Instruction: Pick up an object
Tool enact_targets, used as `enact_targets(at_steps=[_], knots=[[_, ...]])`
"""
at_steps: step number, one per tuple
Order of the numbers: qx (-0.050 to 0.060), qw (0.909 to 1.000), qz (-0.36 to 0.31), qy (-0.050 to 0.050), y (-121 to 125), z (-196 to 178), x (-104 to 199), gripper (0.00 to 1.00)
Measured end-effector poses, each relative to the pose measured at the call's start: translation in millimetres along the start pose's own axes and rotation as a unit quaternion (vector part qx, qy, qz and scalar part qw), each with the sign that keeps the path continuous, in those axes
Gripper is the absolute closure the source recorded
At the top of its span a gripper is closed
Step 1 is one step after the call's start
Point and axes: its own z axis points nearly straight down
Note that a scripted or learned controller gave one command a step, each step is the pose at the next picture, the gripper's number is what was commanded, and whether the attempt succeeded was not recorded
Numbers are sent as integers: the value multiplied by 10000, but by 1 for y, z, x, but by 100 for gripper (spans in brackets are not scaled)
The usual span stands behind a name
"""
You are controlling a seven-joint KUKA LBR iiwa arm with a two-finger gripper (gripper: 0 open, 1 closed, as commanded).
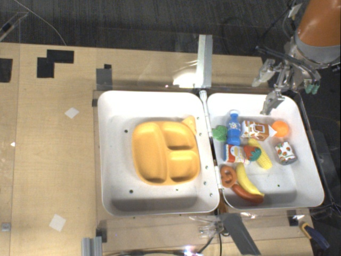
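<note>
My gripper [266, 89] hangs open over the far rim of the right bin [306, 193], with nothing between its fingers. It sits above and just behind the toys in that bin. Nearest to it are an orange ball [280, 128], a brown-and-white carton [256, 129] and a blue bottle [233, 128]. Farther forward lie a spotted cup [285, 152], a yellow corn cob [264, 160], a banana [245, 178], a pretzel [228, 175] and a red sausage [248, 194]. A green toy [219, 133] rests against the bin's left wall.
The left bin [114, 143] holds a yellow compartment tray [165, 153]. A metal post [204, 60] rises behind the seam between the two bins. Wooden bench top stretches to the left, and cables run along the front edge.
</note>
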Motion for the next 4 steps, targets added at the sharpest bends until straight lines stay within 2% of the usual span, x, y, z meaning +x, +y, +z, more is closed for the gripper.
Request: enact_targets(at_steps=[1,2,3,4], knots=[[6,9964,853,-29,-48,151,-21,0],[14,9977,680,-48,-47,76,11,0],[7,9917,1288,5,-95,112,-13,0],[0,9671,2540,-127,-56,158,-2,0]])
